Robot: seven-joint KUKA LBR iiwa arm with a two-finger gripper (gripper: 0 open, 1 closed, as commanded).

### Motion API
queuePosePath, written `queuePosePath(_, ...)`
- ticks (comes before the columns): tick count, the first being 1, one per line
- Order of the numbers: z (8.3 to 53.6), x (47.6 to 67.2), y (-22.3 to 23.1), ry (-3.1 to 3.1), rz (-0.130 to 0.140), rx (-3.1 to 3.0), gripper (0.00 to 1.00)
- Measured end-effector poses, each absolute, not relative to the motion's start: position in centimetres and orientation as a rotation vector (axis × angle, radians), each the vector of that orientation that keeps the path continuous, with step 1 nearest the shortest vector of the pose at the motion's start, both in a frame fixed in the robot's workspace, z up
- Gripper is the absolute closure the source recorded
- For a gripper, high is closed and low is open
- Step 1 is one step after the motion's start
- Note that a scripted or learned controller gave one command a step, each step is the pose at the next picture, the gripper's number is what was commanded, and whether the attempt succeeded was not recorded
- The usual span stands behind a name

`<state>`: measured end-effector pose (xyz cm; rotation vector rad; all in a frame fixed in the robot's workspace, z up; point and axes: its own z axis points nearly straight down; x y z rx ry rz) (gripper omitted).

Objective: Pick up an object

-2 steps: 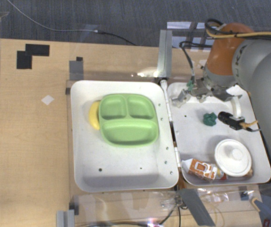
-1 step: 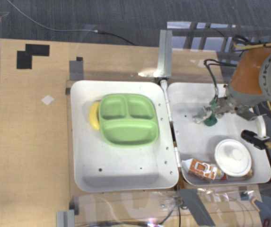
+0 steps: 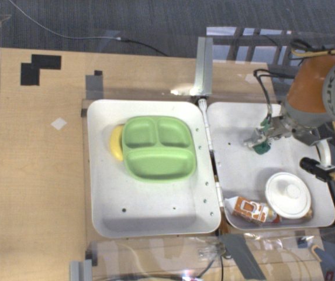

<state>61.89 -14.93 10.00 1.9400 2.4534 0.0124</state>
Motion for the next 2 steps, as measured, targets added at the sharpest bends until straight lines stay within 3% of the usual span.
queuePosePath(1, 11.2, 62.1, -14.8, 2.452, 0.018, 1.933, 1.00)
queuePosePath(2, 18.7, 63.4, -4.7, 2.531, 0.008, 1.851, 1.00)
